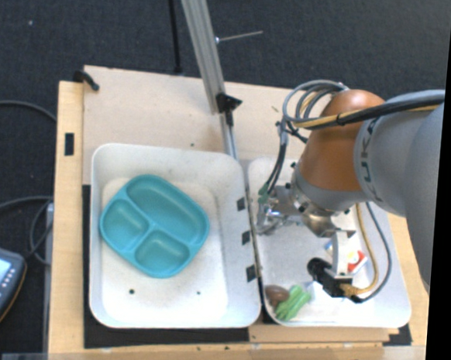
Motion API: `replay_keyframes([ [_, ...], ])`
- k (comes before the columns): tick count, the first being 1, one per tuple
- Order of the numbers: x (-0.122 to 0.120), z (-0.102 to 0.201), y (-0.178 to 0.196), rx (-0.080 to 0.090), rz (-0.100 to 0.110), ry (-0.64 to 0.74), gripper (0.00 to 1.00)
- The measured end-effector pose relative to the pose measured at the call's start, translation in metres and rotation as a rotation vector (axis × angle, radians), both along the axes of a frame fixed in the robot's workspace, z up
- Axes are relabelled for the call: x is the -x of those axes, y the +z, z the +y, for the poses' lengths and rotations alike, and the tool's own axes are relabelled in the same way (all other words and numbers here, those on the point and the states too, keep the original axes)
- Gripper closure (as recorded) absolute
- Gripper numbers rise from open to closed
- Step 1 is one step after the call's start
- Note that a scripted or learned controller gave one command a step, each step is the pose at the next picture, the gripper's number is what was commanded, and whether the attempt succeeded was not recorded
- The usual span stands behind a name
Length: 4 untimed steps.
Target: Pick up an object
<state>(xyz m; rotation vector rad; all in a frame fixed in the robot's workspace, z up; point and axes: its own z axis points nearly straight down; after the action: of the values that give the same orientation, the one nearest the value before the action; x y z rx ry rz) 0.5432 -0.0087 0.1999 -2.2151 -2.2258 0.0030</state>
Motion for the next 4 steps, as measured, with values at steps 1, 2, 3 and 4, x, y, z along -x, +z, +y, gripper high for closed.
replay_keyframes([
  [1, -0.001, 0.000, 0.001, -0.001, -0.003, -0.003, 0.00],
  [2, -0.002, -0.002, 0.012, 0.000, -0.006, -0.004, 1.00],
  [3, -0.004, 0.028, 0.000, 0.000, -0.001, -0.001, 1.00],
  [4, -0.011, 0.058, 0.001, -0.001, -0.003, 0.001, 1.00],
])
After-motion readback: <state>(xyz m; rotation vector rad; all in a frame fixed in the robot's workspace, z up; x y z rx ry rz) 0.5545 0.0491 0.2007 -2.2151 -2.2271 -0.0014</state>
